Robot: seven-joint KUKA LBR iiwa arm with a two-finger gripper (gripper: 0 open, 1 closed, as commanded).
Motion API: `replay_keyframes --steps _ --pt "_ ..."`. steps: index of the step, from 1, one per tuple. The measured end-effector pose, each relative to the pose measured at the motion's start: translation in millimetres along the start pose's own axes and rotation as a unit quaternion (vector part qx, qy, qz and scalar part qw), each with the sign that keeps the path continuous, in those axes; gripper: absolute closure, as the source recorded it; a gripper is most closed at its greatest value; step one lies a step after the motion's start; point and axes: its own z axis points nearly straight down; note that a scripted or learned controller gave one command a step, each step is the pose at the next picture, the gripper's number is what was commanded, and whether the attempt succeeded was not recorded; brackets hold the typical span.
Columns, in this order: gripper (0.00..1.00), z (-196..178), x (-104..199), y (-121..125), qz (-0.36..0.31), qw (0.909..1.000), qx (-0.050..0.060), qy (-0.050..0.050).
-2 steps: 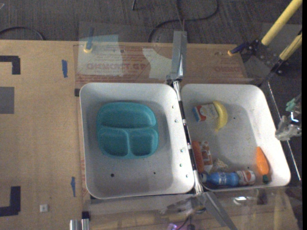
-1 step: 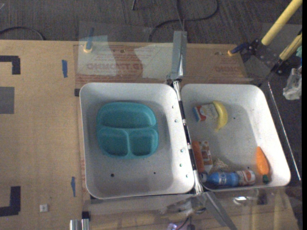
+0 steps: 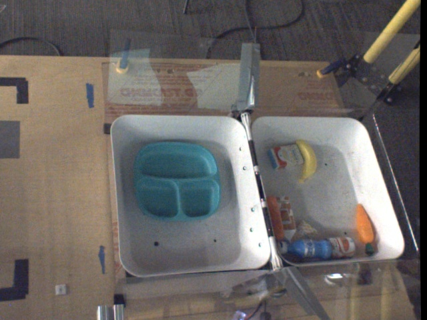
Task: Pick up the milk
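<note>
Two white bins sit side by side before you, the left bin (image 3: 124,199) bearing a teal divided plate (image 3: 177,180) and the right bin (image 3: 333,192) holding the loose items. Nearest you, along the right bin's near wall, a blue bottle (image 3: 310,249) lies on its side, with an orange carrot (image 3: 364,224) at the near right corner. Just beyond, a red box (image 3: 281,217) lies against the left wall. Farther back you find the milk (image 3: 287,156), a small red, white and blue carton in the far left part of that bin, touching a yellow banana (image 3: 307,159) on its right. How the gripper stands, or whether it has hold of anything, you cannot tell
</note>
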Motion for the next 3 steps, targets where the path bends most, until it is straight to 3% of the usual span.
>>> replay_keyframes --steps 1,2,3 --pt "1.0 130.3 -0.9 -0.3 -0.029 0.9996 0.001 0.001" --pt "1.0 5.5 -3.3 1.5 -0.004 1.0 0.0 0.0" --pt "1.0 -4.7 -0.1 2.7 -0.007 1.0 -0.001 -0.001"
